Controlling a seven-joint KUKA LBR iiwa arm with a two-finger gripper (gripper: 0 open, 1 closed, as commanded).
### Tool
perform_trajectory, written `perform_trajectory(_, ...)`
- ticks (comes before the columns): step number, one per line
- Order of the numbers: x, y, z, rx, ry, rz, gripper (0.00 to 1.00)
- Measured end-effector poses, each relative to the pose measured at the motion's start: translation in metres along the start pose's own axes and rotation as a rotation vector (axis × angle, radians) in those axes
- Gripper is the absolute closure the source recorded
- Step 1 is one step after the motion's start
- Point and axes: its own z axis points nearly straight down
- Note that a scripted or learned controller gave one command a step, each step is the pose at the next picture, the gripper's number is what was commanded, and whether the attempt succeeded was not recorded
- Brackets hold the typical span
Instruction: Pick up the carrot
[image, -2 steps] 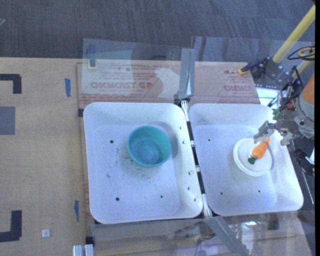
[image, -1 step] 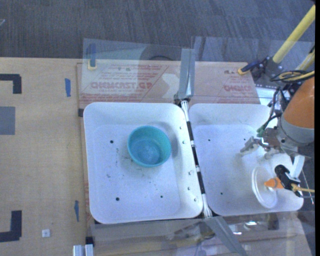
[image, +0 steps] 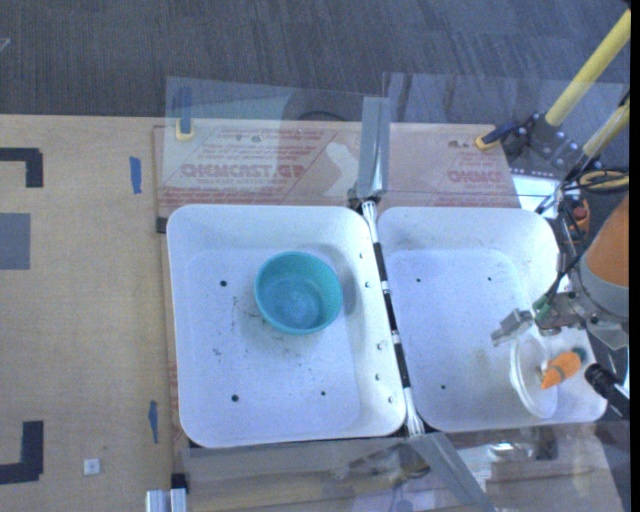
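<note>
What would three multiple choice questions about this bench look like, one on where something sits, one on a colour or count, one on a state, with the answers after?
1. Where is the carrot?
A. In the left bin, beside the bowl
B. Near the right edge of the right bin
C. On the wooden bench outside the bins

2. What colour is the bowl?
A. Teal
B. Red
C. Yellow

3. How does the bowl stand?
A. Upside down
B. Lying on its side
C. Upright, opening upward

Answers:
1. B: the orange carrot lies at the far right of the right bin, close below the claw.
2. A: the bowl in the left bin is blue-green.
3. C: its hollow inside faces the camera.
</note>
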Motion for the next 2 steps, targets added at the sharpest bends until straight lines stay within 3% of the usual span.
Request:
perform_trajectory(1,0.013,-0.026,-0.021,0.002,0.003,-0.125,0.0)
perform_trajectory(2,0.053,-0.025,0.022,0.006,-0.004,-0.387,0.0)
